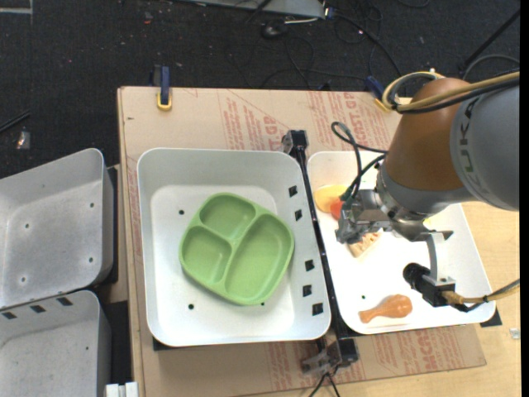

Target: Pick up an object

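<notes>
One orange drumstick-shaped toy (386, 308) lies nearest in the right bin (475, 246). Farther back, the hand (357, 231) hangs low over a pale tan piece (364, 243); its grip cannot be told. Beyond sits a yellow toy (327, 197). The left bin (165, 180) holds a green divided plate (237, 247).

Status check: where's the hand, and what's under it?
Hand low in right bin, over a tan piece. Yellow item and red bit beside it. Orange drumstick-shaped toy lies apart, near front. Green plate in left bin.
</notes>
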Tool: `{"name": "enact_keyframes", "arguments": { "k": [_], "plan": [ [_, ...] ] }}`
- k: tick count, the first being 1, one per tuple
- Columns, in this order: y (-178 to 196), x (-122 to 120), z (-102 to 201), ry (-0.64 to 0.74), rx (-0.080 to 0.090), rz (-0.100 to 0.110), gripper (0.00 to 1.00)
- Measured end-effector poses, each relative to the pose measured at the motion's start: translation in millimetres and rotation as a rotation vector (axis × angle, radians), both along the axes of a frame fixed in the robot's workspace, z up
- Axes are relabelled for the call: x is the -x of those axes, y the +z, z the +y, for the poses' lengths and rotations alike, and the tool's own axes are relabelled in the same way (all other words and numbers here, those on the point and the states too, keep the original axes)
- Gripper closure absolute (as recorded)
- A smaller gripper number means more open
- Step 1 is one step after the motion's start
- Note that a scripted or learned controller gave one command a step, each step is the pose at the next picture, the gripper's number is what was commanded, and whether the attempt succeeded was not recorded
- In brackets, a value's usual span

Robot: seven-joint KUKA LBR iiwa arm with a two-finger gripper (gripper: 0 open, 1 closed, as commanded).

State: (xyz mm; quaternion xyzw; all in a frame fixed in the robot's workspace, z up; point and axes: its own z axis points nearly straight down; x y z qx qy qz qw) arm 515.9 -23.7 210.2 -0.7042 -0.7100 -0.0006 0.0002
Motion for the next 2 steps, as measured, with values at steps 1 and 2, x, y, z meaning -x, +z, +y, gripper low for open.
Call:
{"name": "enact_keyframes", "arguments": {
  "k": [1, 2],
  "plan": [
    [-3, -9, 45, -0.001, 0.001, 0.0, 1.0],
    [4, -14, 88, -0.001, 0.001, 0.0, 1.0]
  ]
}}
